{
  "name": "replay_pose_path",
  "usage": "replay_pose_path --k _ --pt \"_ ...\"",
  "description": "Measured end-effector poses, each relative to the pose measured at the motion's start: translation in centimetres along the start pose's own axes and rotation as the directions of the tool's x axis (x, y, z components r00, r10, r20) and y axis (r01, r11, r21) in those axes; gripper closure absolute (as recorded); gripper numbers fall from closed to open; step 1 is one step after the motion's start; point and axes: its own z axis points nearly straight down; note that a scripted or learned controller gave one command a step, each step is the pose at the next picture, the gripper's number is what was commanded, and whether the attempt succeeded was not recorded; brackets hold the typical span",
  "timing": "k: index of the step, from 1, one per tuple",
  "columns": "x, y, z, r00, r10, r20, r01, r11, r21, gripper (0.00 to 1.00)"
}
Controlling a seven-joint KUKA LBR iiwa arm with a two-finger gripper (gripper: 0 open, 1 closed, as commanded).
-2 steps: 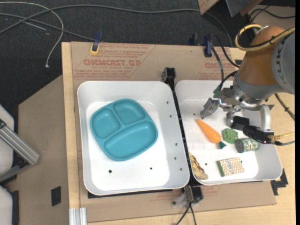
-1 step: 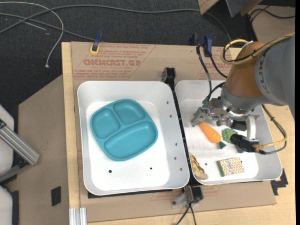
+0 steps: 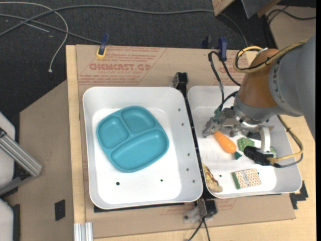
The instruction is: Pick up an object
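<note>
hand [image 3: 219,128] low over carrot [image 3: 226,141], right bin [image 3: 210,97]

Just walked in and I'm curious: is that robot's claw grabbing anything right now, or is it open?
Gripper: low over the right bin, right above the orange carrot. Open, closed or holding something: cannot be told from this view.

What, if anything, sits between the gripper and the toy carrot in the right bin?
Nothing visible. The gripper hangs right at the upper end of the toy carrot in the right bin. The green leafy piece and patterned card lie beyond it, off that path.
</note>
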Motion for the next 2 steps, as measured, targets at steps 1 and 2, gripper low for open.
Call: replay_pose_path --k 1,2 --pt "0.0 0.1 -1.2 1.0 0.001 0.0 -0.001 1.0 -0.003 1.0" --pt "-0.6 0.0 -7.4 1.0 0.001 0.003 -0.001 1.0 -0.01 1.0"
